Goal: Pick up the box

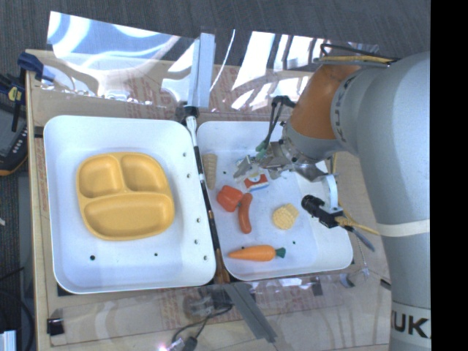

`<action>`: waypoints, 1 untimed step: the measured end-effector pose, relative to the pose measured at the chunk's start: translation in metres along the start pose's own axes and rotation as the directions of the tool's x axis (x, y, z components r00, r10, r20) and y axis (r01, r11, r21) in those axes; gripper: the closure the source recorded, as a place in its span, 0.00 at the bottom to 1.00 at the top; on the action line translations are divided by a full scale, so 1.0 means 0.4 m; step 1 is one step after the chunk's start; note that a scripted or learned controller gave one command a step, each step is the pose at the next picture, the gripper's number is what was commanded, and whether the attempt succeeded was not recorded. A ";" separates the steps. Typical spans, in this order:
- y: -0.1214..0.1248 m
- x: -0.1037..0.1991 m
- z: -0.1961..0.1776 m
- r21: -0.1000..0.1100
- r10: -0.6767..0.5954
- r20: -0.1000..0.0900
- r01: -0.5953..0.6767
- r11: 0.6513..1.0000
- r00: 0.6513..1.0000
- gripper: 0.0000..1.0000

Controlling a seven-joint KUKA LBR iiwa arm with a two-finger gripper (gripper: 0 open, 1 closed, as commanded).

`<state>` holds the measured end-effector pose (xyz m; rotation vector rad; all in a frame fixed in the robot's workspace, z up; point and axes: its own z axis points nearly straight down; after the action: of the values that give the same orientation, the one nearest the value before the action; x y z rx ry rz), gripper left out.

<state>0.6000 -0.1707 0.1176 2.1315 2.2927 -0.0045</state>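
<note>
One camera watches me from above the bench, fixed and tilted, so it looks down on both bins at a slant. The left bin [58, 196] and the right bin [322, 251] both fit in its frame, with bench edge showing beyond them on the far side. It sits far enough back to take in my arm [387, 123] entering from the right.

- The two white bins [124, 265] looked like smooth, slightly glossy plastic.
- The yellow divided tray [124, 194] in the left bin had a smooth, matt plastic look.
- The carrot [252, 253], sausage [245, 213] and corn piece [285, 216] in the right bin looked like plastic toys.
- The arm [387, 123] was smooth grey, its orange band [316, 108] faintly glossy.
- The gripper [256, 168] looked metallic.
- The bench [95, 97] looked like pale wood.
</note>
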 end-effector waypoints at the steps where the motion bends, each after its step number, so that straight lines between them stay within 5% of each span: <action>1: 0.052 -0.016 0.065 0.006 -0.059 -0.011 0.059 0.998 0.998 0.00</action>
<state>0.6214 -0.1757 0.0916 2.0707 2.3638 -0.0006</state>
